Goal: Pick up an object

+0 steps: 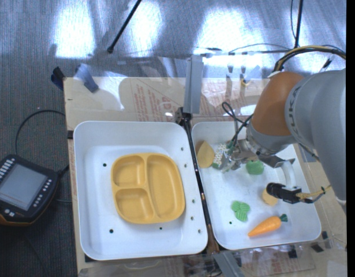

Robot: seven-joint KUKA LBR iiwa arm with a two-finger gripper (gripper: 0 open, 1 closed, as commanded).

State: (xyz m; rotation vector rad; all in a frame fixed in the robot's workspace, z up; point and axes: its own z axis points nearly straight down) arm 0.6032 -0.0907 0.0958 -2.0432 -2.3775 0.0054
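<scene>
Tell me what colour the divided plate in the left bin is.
Yellow; the divided plate shows plainly in the camera view, lying flat in the left bin.

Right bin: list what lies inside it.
In the right bin: a carrot, a green leaf, a yellow wedge, a green lump. The arm covers the far corner.

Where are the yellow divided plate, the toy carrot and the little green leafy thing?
yellow divided plate [147, 187]: camera view, on the ridge between its compartments, in the left bin.
toy carrot [264, 227]: camera view, middle of its orange body, right bin's near corner.
green leafy piece [241, 210]: camera view, its centre, right bin.
</scene>
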